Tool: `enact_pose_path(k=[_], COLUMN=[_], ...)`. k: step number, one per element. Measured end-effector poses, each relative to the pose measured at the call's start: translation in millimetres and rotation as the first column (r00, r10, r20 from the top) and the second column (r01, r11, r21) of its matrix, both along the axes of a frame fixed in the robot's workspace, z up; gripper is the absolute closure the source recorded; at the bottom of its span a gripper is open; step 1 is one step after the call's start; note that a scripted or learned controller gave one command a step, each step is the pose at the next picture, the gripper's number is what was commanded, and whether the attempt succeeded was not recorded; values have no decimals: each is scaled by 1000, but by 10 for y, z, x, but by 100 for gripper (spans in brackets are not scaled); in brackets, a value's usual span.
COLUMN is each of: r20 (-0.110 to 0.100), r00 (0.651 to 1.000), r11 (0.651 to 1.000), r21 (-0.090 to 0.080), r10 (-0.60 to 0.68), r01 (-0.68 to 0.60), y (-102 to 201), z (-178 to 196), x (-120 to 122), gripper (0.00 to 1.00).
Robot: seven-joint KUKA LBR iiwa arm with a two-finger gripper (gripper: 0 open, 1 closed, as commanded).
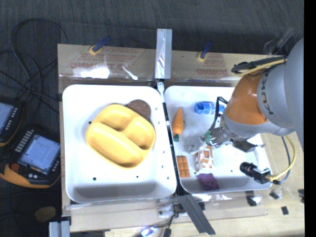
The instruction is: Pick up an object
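In the right bin (256, 181), the gripper (211, 138) hung low over the middle of the floor, at the end of the grey arm (281, 100) with its orange band (245, 102), which came in from three o'clock. Just below the gripper, at about six o'clock from it, lay a small packet (204, 158), white with orange print, tilted a little and crumpled; whether the gripper touched its top edge could not be told. The fingers were hidden under the wrist, so there was no telling whether they stood apart or together, and nothing could be seen held between them. At nine o'clock from the gripper lay a carrot (177, 121), orange, set nearly upright along the bin's left wall, thick end down. At twelve o'clock, near the far wall, lay a blue bottle (203, 107) on its side, partly behind the wrist. At seven o'clock, close to the left wall, lay an orange bar (183, 166) marked in squares. At six o'clock, beyond the packet and near the front wall, sat a purple lump (208, 181). In the left bin (79, 181) a big yellow shape (120, 135), like rounded loaves pressed together, filled the middle, with a brown disc (138, 106) touching it at one o'clock.
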State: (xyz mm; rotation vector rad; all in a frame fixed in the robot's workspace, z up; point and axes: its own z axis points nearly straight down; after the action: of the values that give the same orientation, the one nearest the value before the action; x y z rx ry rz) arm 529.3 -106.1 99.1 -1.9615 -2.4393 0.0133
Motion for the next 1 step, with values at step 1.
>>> enact_pose_path(k=[1], r20=[5], r00=[1000], r11=[1000], r21=[-3], r10=[-23], r01=[23], y=[721], z=[1154], x=[122], gripper=[100])
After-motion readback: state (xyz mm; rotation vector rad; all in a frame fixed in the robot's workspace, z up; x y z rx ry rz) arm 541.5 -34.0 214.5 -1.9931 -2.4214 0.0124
